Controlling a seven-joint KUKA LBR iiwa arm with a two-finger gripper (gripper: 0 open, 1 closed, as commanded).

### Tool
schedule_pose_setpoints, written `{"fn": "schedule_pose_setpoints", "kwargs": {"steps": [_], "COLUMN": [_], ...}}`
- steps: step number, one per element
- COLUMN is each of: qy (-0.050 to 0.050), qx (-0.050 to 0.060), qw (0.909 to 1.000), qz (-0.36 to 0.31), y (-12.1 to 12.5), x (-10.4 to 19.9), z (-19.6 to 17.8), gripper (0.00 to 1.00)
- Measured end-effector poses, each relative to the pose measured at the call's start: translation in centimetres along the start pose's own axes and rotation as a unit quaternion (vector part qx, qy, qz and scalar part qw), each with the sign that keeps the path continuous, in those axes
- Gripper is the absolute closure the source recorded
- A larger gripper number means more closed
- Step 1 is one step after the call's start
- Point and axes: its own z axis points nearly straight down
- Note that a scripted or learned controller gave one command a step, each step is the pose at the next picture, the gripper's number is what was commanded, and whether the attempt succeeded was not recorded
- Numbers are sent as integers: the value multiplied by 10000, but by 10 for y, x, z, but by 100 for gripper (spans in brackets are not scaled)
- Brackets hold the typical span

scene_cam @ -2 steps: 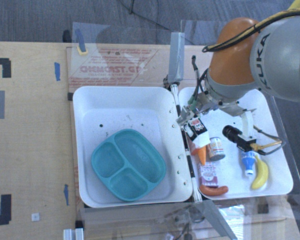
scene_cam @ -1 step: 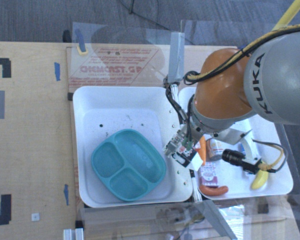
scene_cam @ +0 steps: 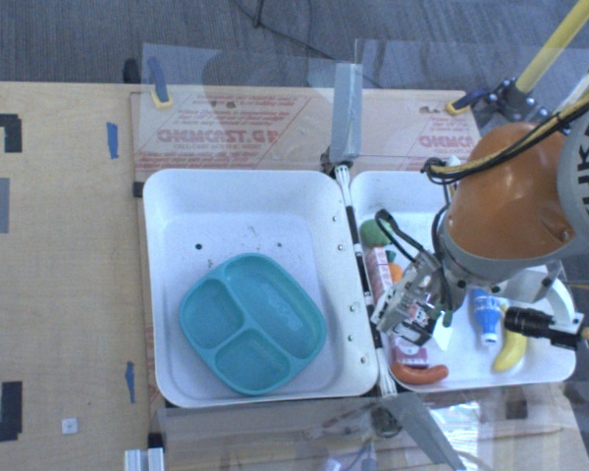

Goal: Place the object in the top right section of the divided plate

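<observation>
The grey arm with the orange band reaches in from three o'clock and hangs over the right white bin (scene_cam: 560, 361); its hand (scene_cam: 409, 307) sits low at that bin's nine-o'clock side, just beside the divider between the bins; whether its fingers are wide, narrow or closed on anything I cannot tell, because the metal parts blur into the clutter beneath.

The turquoise divided plastic plate (scene_cam: 252, 324) lies in the left white bin (scene_cam: 177, 214), toward its six o'clock, with nothing on it; its large section lies toward one o'clock, two smaller sections toward nine and six o'clock.

The candidate objects all lie in the right bin: a red sausage-shaped toy (scene_cam: 418, 372) at six o'clock of the hand, a yellow banana-shaped toy (scene_cam: 508, 353) and a blue-and-white tube (scene_cam: 486, 318) toward four o'clock, a green rounded piece (scene_cam: 373, 232) at eleven o'clock; which one is the target I cannot tell.

The step in hand looks like the pick; to do it well, the hand should settle squarely over one object, close across its narrow axis, lift straight up clear of the divider wall; only then travel toward nine o'clock and lower over the plate's one-o'clock section before letting go.
</observation>
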Motion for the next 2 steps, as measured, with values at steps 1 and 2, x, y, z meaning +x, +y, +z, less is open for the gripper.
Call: {"fn": "schedule_pose_setpoints", "kwargs": {"steps": [1, 2], "qy": [-27, -7], "qx": [-17, -7], "qw": [9825, 9575], "qz": [-1860, -2885], "y": [56, 86], "x": [23, 66], "z": [-22, 0], "gripper": [100, 100]}}
